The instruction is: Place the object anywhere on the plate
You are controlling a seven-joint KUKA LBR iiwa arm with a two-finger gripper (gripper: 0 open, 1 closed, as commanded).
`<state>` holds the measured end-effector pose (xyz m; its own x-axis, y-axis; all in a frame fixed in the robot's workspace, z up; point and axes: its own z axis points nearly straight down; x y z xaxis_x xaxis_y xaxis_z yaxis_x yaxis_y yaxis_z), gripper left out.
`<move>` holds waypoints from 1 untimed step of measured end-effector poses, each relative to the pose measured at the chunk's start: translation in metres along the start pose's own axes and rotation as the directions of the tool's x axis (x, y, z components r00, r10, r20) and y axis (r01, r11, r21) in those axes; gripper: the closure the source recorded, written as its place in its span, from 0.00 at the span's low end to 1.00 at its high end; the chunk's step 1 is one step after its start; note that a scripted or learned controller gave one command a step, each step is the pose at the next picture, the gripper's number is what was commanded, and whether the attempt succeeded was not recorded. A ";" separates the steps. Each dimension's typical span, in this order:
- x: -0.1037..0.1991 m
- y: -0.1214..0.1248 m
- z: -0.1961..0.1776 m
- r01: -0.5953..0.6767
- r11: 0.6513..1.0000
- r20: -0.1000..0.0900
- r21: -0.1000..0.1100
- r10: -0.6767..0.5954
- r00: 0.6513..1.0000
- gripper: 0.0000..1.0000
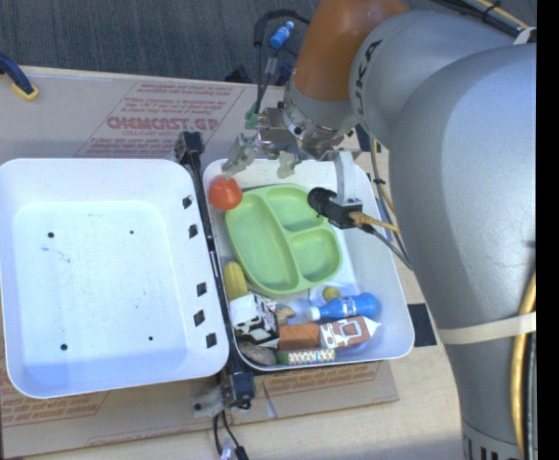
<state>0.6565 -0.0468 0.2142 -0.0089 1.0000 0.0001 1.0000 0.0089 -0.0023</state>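
Right bin (pixel 396 326), near end: a loose cluster of small goods lying against the near wall. Items: a blue bottle with a white end (pixel 348 307), lying on its side; just below it a white carton with brown print (pixel 348 333); a brown block (pixel 298 336); a narrow strip with multicoloured print (pixel 306 356); a small white and black item (pixel 247 314) at the left, too small to make out. A yellow corn cob (pixel 234 278) lies along the left wall, just beside the plate's near left corner

Right bin, middle: a green plate (pixel 284 238) with divided compartments, set at a slant, nothing resting in its wells

Right bin, far end: an orange-red ball (pixel 225 194), touching or just beside the plate's far left corner, outside its rim

Left bin (pixel 11 257): white, shallow, with a few dark dots on its floor

Gripper (pixel 260 163): above the far end of the right bin, near the ball and apart from it; fingers spread, nothing between them. A black part with an orange cable (pixel 335 208) hangs over the plate's far right edge

Arm (pixel 452 161): grey, orange band above the wrist

Bench, far side: brown cardboard with red print (pixel 164 123); a blue and yellow clamp (pixel 15 75) at the far left corner
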 end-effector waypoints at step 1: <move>0.000 0.000 0.000 0.000 1.000 0.000 0.000 0.000 1.000 0.00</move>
<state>0.6565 -0.0468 0.2142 -0.0089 1.0000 0.0001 1.0000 0.0089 -0.0023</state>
